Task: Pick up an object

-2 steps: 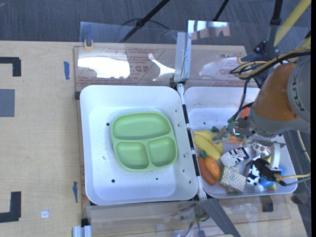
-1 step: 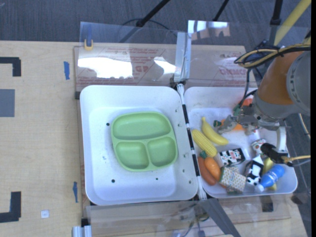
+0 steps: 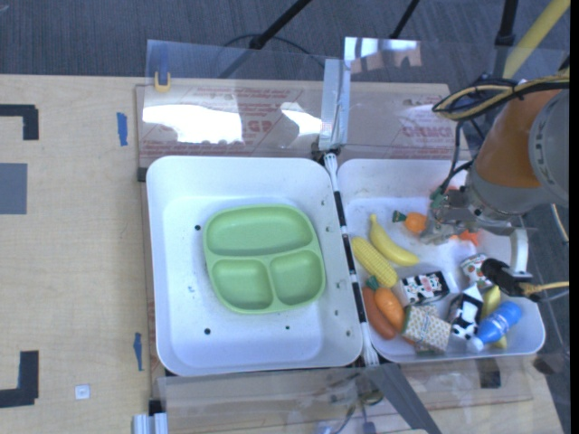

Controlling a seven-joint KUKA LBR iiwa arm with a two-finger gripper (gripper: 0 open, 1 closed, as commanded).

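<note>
Right bin (image 3: 380,183) holds the clutter: a yellow banana (image 3: 391,245) and corn cob (image 3: 372,260) left of centre, an orange carrot (image 3: 388,310) nearer, a black-and-white cow toy (image 3: 423,286), and a blue bottle (image 3: 500,324) at the near right. Gripper (image 3: 441,221) sits low by a small orange toy (image 3: 414,223); its opening cannot be determined. Left bin (image 3: 172,242) carries a green divided plate (image 3: 262,259).

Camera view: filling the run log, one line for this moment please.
phase: reaching | pincer: above right white bin | near: small orange toy | grasp: unseen
</note>
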